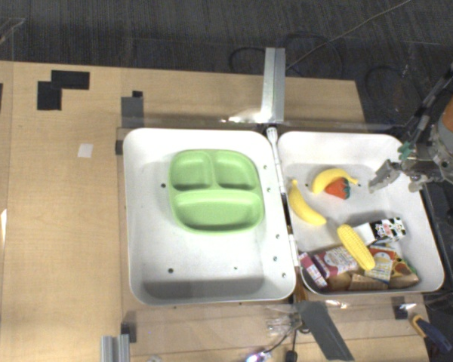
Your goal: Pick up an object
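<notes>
Over the right bin's [436,232] far right side, the gripper [396,170] hangs with nothing between its fingers; whether they stand apart or together cannot be told. Risk, as judged: a descent from this spot meets bare floor, or nudges the curved yellow-and-red toy [334,182] aside, since it sits near but well left of the fingers. Beyond lie a banana [305,205], a corn cob [356,246] and packets [340,266], crowded, so neighbours could block a clean grasp.

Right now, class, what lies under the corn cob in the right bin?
The corn cob rests on a heap of food packets at the near end of the right bin. The cob covers whatever lies beneath it.
</notes>
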`<state>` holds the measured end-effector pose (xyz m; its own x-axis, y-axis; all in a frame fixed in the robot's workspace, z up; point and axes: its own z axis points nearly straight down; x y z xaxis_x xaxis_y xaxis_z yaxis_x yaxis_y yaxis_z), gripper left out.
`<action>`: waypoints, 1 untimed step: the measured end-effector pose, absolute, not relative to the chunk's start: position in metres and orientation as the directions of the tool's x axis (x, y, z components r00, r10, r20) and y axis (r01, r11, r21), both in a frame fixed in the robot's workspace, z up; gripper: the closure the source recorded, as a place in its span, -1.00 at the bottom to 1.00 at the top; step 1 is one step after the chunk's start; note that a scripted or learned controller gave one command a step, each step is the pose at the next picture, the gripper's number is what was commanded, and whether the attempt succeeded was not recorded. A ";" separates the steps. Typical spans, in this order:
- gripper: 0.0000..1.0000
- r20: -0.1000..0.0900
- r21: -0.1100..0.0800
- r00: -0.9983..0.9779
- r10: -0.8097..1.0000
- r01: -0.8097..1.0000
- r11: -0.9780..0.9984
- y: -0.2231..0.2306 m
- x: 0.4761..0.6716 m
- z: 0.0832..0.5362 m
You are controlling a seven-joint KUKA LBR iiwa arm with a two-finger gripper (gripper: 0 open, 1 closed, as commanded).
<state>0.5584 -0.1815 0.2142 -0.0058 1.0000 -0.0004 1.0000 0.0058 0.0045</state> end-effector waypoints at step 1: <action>-1.00 0.000 0.003 0.007 1.000 1.000 -0.007 -0.128 0.577 0.125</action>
<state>0.5770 -0.1285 0.1250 0.0073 1.0000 0.0004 1.0000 -0.0073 0.0026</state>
